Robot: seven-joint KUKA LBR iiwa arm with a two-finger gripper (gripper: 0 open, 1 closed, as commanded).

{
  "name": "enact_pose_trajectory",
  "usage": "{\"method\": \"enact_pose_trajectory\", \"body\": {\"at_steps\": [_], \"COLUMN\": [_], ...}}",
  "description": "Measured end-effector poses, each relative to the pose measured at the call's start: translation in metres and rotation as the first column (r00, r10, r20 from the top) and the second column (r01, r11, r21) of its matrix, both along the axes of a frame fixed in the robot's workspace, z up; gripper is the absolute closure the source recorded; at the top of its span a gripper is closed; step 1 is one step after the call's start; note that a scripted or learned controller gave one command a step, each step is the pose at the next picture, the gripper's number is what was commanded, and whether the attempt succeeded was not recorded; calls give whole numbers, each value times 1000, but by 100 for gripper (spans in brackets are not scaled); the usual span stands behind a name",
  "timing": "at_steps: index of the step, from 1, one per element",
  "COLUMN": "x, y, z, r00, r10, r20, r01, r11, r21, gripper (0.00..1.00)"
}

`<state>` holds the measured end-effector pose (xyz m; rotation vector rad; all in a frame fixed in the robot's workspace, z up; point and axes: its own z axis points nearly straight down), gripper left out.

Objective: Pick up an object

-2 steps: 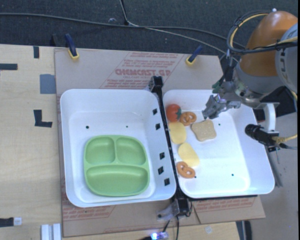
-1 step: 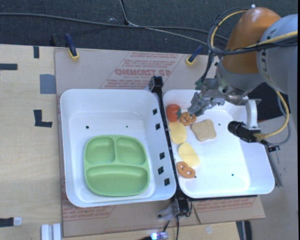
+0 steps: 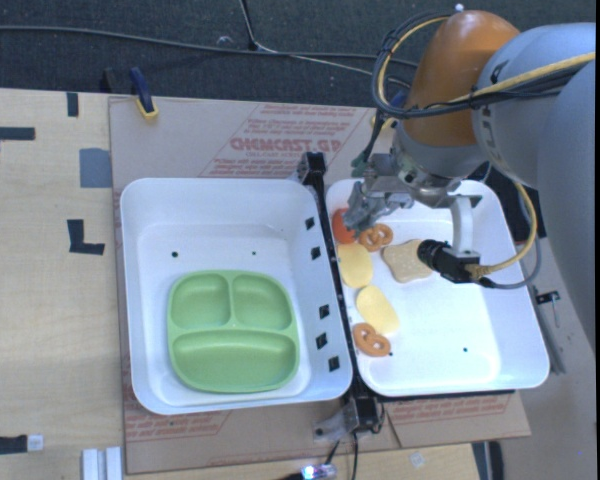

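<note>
Right of centre in the frame, the robot's hand point(image 3: 365, 215) hangs low over the left end of the right bin point(image 3: 500, 353), apparently in the reaching step of a pick; whether it is released or clenched cannot be told. An orange pretzel point(image 3: 376, 236) lies just below it, a red piece point(image 3: 342, 227) alongside. The next move likely calls for a clean descent onto one item among crowded neighbours.

Green tray point(image 3: 232, 330); white bins point(image 3: 140, 268); orange pretzel point(image 3: 371, 341).
</note>
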<state>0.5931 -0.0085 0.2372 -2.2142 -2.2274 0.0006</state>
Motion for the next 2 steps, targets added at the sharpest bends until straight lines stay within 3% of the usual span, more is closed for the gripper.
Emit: {"method": "enact_pose_trajectory", "body": {"at_steps": [2], "x": [45], "y": [111], "z": [-17], "r00": [1000], "r10": [1], "r20": [1], "r01": [-1], "r11": [1000], "r21": [1], "gripper": [100]}}
